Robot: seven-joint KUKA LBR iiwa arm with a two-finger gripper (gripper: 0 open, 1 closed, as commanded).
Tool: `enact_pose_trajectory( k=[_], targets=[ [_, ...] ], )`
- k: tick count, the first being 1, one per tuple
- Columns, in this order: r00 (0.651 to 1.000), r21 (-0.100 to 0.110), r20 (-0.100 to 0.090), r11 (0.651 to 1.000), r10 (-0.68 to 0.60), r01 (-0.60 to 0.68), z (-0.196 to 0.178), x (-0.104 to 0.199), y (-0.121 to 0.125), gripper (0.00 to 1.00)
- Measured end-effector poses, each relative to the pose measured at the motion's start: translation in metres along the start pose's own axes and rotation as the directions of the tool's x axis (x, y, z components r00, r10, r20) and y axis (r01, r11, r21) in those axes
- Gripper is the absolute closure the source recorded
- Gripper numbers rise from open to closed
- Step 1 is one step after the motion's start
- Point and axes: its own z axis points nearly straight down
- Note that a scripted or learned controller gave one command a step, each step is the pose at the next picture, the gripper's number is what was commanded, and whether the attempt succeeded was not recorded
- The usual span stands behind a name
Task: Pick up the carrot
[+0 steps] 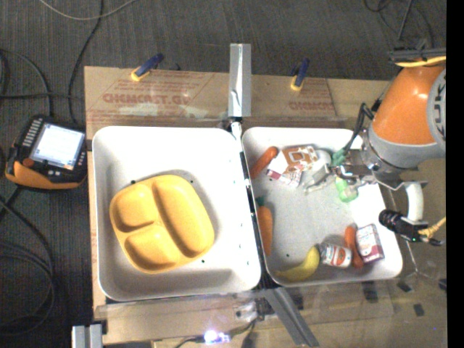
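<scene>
The short orange carrot (265,227) lies untouched in the right-hand shallow white bin (330,135), tight against its left wall, about halfway down. The two-finger gripper (346,171) hangs over the bin's upper right, well apart from the carrot, above a small green item (345,189) and a crumpled clear wrapper (316,178); whether its fingers are spread or closed I cannot tell. So the pick looks not yet begun: reach, grasp and lift all remain.

Counted in the right bin: one carrot, one long reddish sausage (264,162) (easily mistaken for the target), one yellow banana (303,265), one small can (336,255), one red-and-white box (369,241), one printed packet (296,162). The left-hand white bin (105,267) holds one yellow divided plate (162,222).
</scene>
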Motion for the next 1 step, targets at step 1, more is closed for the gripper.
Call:
enact_pose_trajectory(
  k=[1],
  targets=[
    [0.973, -0.001, 0.004, 0.973, -0.232, 0.232, -0.0367, 0.0267, 0.0229, 0.00]
  ],
)
